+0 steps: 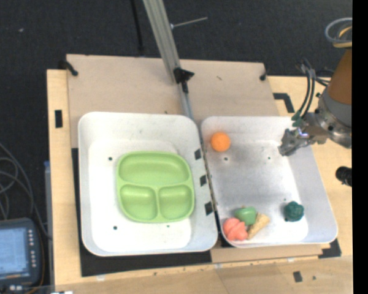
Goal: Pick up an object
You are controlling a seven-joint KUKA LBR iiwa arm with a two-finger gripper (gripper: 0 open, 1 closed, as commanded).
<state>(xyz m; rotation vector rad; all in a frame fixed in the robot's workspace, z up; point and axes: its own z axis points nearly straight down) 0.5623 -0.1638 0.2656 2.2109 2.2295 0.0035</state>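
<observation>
While the gripper (289, 144) hangs over the right bin (310, 182), grip unclear, a round orange ball (220, 142) sits inside; the left bin (98, 164) holds a green plate (154, 185).

The right bin (306, 182) is the landmark. The gripper (289, 143) hangs over its far right edge. An orange ball (220, 142) lies in its far left corner. Along its near edge sit a pink toy (234, 228), a green toy (247, 214), a tan cone (258, 226) and a dark green lump (293, 211). Left of it, the left bin (98, 164) holds a green divided plate (154, 185).
</observation>
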